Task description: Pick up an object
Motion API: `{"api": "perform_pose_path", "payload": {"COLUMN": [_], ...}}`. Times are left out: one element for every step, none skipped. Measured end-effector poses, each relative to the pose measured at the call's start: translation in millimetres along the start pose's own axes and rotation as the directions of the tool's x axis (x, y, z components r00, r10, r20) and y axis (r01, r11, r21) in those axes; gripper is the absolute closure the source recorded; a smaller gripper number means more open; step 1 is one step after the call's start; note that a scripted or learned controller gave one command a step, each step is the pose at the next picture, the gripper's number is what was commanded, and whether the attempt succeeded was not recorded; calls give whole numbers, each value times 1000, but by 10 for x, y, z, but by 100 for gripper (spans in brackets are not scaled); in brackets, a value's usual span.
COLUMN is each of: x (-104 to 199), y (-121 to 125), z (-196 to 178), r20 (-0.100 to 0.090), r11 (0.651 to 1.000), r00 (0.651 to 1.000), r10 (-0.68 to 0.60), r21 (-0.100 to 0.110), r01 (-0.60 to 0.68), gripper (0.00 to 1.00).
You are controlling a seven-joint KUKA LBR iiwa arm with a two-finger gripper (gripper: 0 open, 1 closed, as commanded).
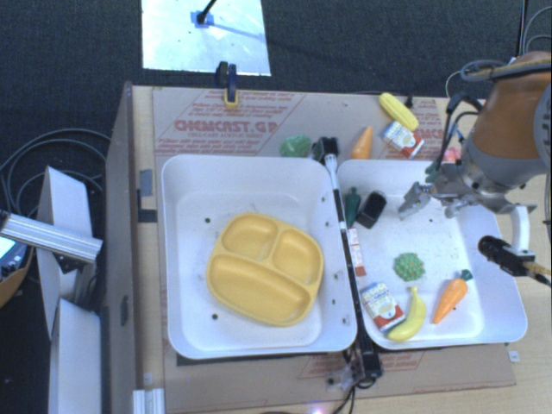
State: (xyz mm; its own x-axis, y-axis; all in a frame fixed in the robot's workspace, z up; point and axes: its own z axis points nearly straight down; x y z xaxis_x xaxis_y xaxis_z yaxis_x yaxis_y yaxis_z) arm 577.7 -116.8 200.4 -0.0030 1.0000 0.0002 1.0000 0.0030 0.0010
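Right bin (496,317), lower part: broccoli (410,266), carrot (449,297), banana (412,315), small carton (380,303). These are your pick candidates, loosely scattered. Upper left corner of same bin: black block (372,209), green pepper (353,203). Left bin (185,231): yellow divided tray (266,267). Gripper (417,199) hovers over right bin's upper middle, fingers apart, nothing between them; likely poised to descend.

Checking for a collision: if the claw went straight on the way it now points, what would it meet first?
The claw points left across the right bin. First in line looks like the black object near the divider, though depth is unclear.
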Motion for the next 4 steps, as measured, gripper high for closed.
{"api": "perform_pose_path", "payload": {"x": [52,211,175,198], "y": [-466,402,925,925], "z": [1187,1133,1149,1039], "r20": [2,2,5,3], "r11": [1000,1000,1000,1000], "r00": [1000,1000,1000,1000], "r10": [4,-5,0,-4], "r21": [-3,-11,-4,-5], "r01": [-4,5,0,4], "gripper": [0,0,0,100]}}
